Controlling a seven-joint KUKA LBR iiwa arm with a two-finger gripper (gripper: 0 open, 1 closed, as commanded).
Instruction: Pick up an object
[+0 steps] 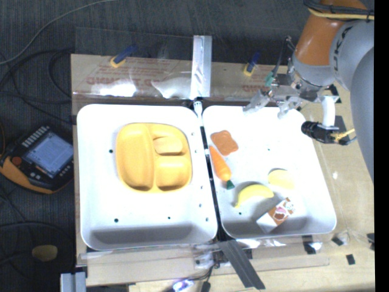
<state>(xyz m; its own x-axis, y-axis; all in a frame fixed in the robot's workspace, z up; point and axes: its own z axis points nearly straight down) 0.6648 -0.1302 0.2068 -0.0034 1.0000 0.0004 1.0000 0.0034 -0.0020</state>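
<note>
Camera view showed the claw (272,104) spread wide and holding nothing over the right bin (304,163)'s far rim; the carrot (220,165) lay near the divider, best straddled crosswise.

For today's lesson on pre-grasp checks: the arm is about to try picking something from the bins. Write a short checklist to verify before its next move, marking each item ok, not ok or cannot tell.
1. Targets in view: carrot, banana, orange slice, yellow round piece and small packet lie in the right bin: ok.
2. Hand above a target: it sits at the bin's far rim, off every item: not ok.
3. Hand free of load: nothing seen held: ok.
4. Finger opening: cannot tell.
5. Carrot clear of the bin wall: it lies against the divider: not ok.
6. Banana clear of neighbours: packet and round piece close by: cannot tell.
</note>
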